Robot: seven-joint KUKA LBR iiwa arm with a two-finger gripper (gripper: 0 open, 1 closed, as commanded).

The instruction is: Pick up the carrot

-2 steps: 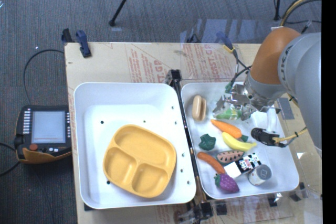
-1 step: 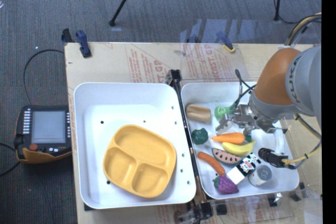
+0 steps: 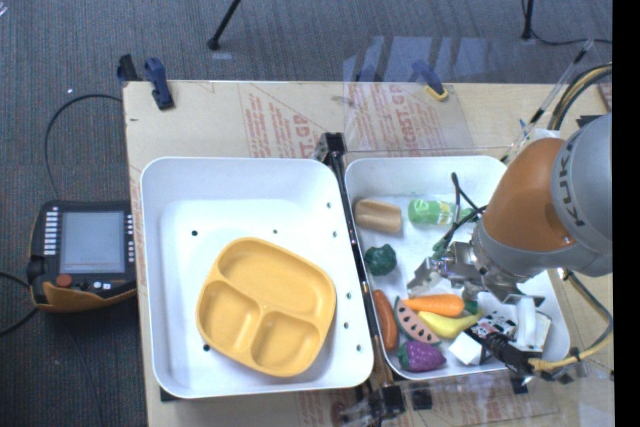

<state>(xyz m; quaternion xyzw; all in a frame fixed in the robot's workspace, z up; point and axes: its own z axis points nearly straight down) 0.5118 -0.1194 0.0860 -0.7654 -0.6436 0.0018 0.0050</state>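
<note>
Carrot (image 3: 434, 304) lies in the right-hand bin (image 3: 395, 167), lower centre of that bin, pointing roughly left to right. It touches a yellow banana-like piece (image 3: 447, 324) below it and a watermelon slice (image 3: 414, 323) at its lower left. A red sausage-like piece (image 3: 385, 318) lies just left; a purple grape cluster (image 3: 424, 355) sits below the group. A green broccoli piece (image 3: 380, 259), a tan bread roll (image 3: 378, 216) and a green can (image 3: 431, 211) occupy the upper part of the bin.

Tool (image 3: 447, 267) hangs just above the carrot in the frame, under the grey and orange wrist. Whether it stands apart or together cannot be told from this angle. Nothing is seen clamped in it.

Judged step: approach, pick not yet made. Next move calls for a descent centred on the carrot, with jaws set across its narrow width and clear of the banana piece and watermelon slice.

Left bin (image 3: 165, 215) carries a yellow divided plate (image 3: 266, 306). Counter (image 3: 240, 120) is tan board with red print. Floor is dark grey carpet; a control pendant (image 3: 84, 255) lies at left of frame, tripod legs at top.
</note>
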